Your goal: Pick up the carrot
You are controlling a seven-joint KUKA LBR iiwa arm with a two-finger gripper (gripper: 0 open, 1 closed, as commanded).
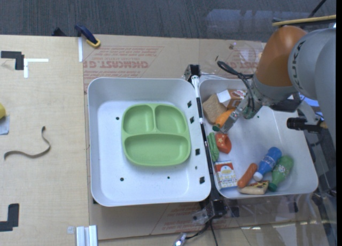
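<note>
Currently, the gripper (231, 120) is positioned low in the right bin (291, 148), near its left wall. An orange carrot (224, 117) is seen at the fingertips, beside a slice of bread (212, 108); whether it is clamped cannot be told. A green divided plate (156, 134) is located in the left bin (101, 148).

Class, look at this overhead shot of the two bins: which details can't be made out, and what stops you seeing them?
- Gripper fingers: too small and blurred in the camera view to read as open or shut.
- Carrot: its upper end is covered by the gripper.
- Carton label: too small to read.
- Arm: cut off by the right edge.
</note>
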